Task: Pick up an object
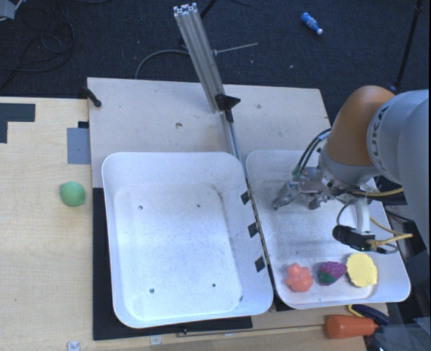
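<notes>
As the bench was read from the left, one green ball (73, 194) lay on the pale wood, well apart from the bins. Next stood the left bin (120, 168), one shallow white tray. One grey metal rail (204, 58) slanted down toward the seam between the two bins. The right bin (398, 287) held three objects in a row near its front edge: one orange-pink lump (299, 277), one purple piece (331, 272) just beside it, and one yellow piece (361, 269) beside that. One gripper (297, 194) hung over the right bin's middle, apart from all three; whether its fingers were spread or pressed together could not be told. One orange item (351, 326) lay outside the front rim.
</notes>
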